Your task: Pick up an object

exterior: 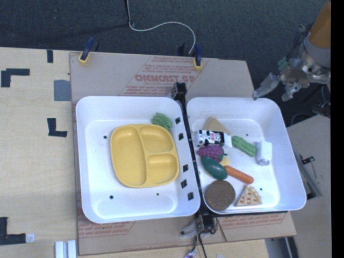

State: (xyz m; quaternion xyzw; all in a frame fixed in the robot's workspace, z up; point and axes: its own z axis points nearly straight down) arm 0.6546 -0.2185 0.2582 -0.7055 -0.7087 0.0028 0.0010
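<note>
My gripper (277,90) hangs open beyond the far right corner of the right bin (285,160), with nothing between its fingers. Inside that bin lie a tan wedge (214,125), a cow-patterned carton (210,138), purple grapes (211,152), a green cucumber (244,145), a white cylinder (263,152), a dark green vegetable (215,169), a carrot (238,174), a brown round cookie (220,194) and a pizza slice (248,196). The left bin (91,160) holds a yellow divided plate (144,155) and a leafy green piece (161,120).
Both bins rest on a cardboard sheet (134,77) held by clamps (86,51) at the back. A white cable (161,27) runs across the dark floor behind. The black divider (185,144) runs between the bins.
</note>
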